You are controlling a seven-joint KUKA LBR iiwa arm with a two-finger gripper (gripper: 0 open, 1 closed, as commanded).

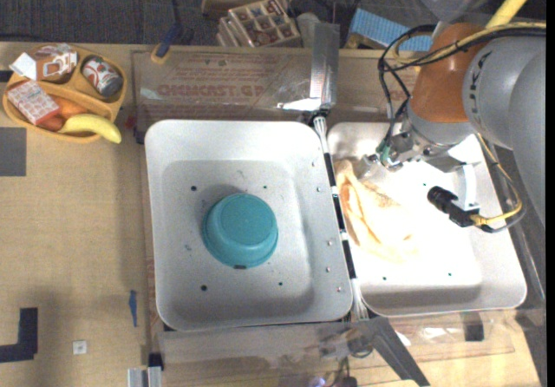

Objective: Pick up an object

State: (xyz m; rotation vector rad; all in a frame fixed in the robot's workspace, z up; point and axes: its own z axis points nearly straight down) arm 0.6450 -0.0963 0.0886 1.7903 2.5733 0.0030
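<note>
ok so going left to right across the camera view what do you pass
orange divided tray of snacks with a yellow banana → round teal plastic bowl in the left white bin → pale yellow crumpled cloth in the right white bin → grey arm's tool

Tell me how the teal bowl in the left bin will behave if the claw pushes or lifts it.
The teal bowl sits upside down, rim down on the left bin, so it probably slides rather than tips or rolls when pushed. Its smooth rounded dome gives little to pinch, so fingers may slip off. It looks like rigid plastic, likely light and stiff, not floppy.
</note>
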